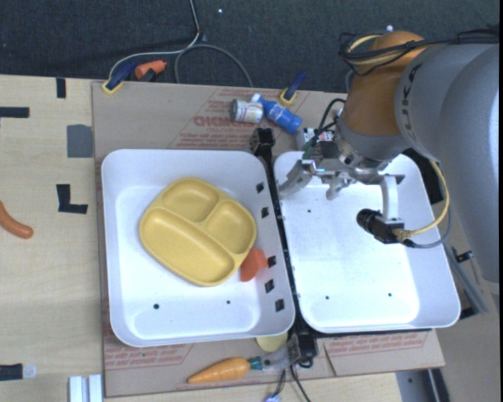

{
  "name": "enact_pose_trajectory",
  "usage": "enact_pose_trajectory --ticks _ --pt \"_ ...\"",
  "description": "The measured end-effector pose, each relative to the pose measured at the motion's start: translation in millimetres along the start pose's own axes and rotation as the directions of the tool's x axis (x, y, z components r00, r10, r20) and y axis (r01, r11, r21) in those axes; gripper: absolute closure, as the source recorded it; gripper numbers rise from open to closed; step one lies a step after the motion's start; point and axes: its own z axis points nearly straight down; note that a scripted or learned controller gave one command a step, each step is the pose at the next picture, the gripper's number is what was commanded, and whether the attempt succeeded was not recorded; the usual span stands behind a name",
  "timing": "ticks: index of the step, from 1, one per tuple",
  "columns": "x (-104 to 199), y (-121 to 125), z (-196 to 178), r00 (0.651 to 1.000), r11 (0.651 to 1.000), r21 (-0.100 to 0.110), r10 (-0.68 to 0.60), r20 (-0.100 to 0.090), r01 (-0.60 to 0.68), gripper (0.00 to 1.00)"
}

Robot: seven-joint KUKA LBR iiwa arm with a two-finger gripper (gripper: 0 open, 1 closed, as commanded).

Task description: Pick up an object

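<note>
1. The pincer [313, 181] hangs over the upper left corner of the right bin [419, 304], close to the divider between the two bins. Its two fingers are spread apart, and nothing is seen between them.
2. The arm [427, 90] enters from the right; its orange band [377, 82] sits above the wrist, and cables loop around the wrist housing.
3. The left bin [121, 224] holds a yellow divided tray [197, 229], lying flat near the middle.
4. A small orange-red object [252, 265] lies in the left bin, touching the lower right edge of the tray, well apart from the pincer.
5. A sheet of brown cardboard [159, 111] lies under both bins on the counter [33, 291]. Red printed lettering appears on the cardboard above the left bin; it is upside down and not legible.
6. A blue and white bottle-like item [267, 111] lies on the cardboard behind the bins; its label cannot be read.
7. A toy carrot [220, 370] lies in front of the left bin.
8. A sausage-shaped toy [11, 219] lies on the counter at the far left.
9. An orange-handled clamp [138, 72] grips the cardboard's rear edge.
</note>
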Motion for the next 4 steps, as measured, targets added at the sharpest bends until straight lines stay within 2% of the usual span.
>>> enact_pose_trajectory --ticks 4 --pt "0.0 0.0 0.0 1.000 1.000 0.000 0.000 0.000 0.000 0.00"
